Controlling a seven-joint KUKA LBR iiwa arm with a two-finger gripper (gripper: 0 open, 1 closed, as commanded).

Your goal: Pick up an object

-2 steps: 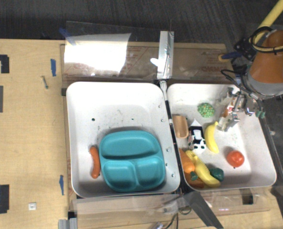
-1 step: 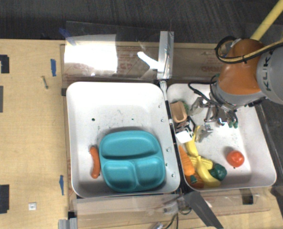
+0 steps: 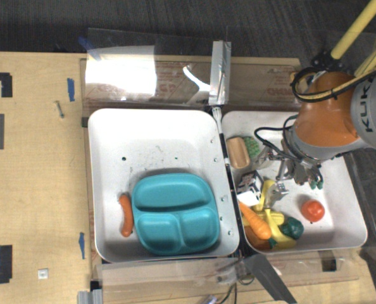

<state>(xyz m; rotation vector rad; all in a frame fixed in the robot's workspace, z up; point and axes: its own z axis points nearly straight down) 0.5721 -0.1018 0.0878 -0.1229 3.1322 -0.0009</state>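
Clutter fills the right bin [image 3: 346,233], and that is where we find the hand [image 3: 278,192] in the camera view, hanging low over the pile with the orange-banded arm [image 3: 324,122] behind it at about one o'clock. We cannot tell whether the hand is spread or pressed together; its tip blurs into the yellow piece [image 3: 271,220] beneath it, and nothing clearly sits within it. We judge this to be the reach-and-descend step, with no object lifted yet. Candidates lie close: an orange carrot [image 3: 254,223] at seven o'clock from the hand, a green item [image 3: 292,228] at five o'clock, a red tomato [image 3: 313,210] at four o'clock standing apart from the rest, and a tan bread-like piece [image 3: 237,152] at eleven o'clock against the divider wall. The next move, as we see it, calls for settling squarely on one piece before lifting, since the pile is crowded and neighbours touch. The tomato has open floor around it; the carrot and the yellow piece press toward the bin's left wall and near rim, leaving little room. In the left bin [image 3: 150,132] sit a teal divided tray [image 3: 175,213] and an orange sausage shape [image 3: 126,215] at its nine o'clock side.
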